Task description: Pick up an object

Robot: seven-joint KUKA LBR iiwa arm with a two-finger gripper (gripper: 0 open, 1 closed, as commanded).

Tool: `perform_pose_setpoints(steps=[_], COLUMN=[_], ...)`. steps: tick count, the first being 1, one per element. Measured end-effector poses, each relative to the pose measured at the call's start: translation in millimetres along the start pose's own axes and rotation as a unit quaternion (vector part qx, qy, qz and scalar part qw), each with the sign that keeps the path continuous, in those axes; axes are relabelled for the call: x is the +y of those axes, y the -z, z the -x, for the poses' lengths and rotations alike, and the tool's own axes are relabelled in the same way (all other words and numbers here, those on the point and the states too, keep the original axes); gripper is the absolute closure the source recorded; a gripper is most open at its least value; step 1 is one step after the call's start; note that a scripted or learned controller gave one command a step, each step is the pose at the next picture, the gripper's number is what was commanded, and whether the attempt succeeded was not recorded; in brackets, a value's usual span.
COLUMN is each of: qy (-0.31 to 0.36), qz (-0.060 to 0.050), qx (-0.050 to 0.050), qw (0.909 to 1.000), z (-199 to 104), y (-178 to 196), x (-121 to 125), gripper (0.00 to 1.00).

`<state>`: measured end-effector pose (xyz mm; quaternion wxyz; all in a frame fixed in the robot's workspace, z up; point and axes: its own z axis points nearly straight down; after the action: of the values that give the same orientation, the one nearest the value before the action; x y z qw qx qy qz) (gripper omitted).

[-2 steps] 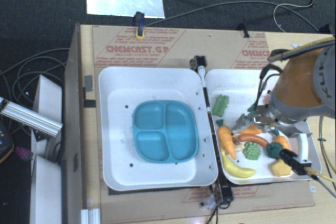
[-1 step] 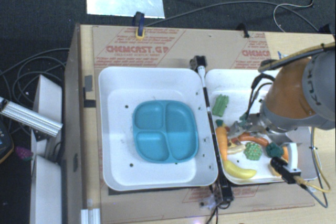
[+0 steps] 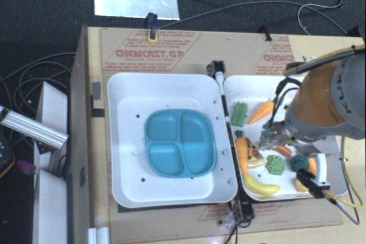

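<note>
The right bin (image 3: 251,84) holds several toy foods. A green pod (image 3: 238,113) and an orange carrot (image 3: 261,111) lie near its far left side. A long orange piece (image 3: 242,155) lies along the left wall, with a yellow banana (image 3: 261,186) at the front. A green broccoli (image 3: 275,165), a teal piece (image 3: 297,163) and a small red-orange piece (image 3: 282,151) sit mid-bin. My gripper (image 3: 267,138) hangs low over the middle of this bin, just right of the long orange piece and above the broccoli. The arm hides the bin's right part.
The left bin (image 3: 128,123) holds a blue divided plate (image 3: 179,142). A black divider clamp (image 3: 217,70) stands between the bins at the back. Cardboard lines the bench around both bins.
</note>
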<state>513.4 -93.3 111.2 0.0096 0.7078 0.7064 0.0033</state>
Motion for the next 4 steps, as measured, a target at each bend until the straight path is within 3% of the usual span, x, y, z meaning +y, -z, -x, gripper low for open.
perform_pose_setpoints(steps=[1, 2, 3, 4], qy=[0.0, 0.001, 0.003, 0.004], qz=[0.0, -0.007, -0.009, -0.008], qx=[0.0, 0.003, 0.005, 0.005], qw=[1.0, 1.0, 0.9999, 1.0], z=[-0.1, 75.9, 85.7, 12.9], y=[-0.1, 51.0, -11.8, -10.7], x=[-0.1, 64.0, 155.1, 125.7], gripper=[0.0, 0.0, 0.0, 0.0])
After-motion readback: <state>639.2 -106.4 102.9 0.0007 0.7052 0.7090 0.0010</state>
